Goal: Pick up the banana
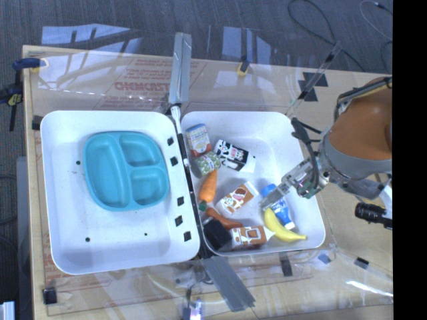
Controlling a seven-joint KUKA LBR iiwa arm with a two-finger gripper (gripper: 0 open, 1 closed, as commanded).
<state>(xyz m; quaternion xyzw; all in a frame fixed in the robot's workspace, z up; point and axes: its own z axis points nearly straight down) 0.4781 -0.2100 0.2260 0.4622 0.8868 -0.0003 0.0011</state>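
Banana just below tool

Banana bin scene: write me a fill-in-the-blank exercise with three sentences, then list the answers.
1. The banana lies in the ____ bin.
2. The divided tray in the other bin is coloured ____.
3. The hand hovers just above a small bottle with a ____ cap.

Answers: right; blue; blue

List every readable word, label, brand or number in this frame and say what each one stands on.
Red print on the bench's clear sheet: mirrored and too faint to read.
Can label: too small.
Black-and-white carton: pattern, nothing legible.
Small boxes and: print blurred.
Blue-and-white tube beside the banana: illegible.
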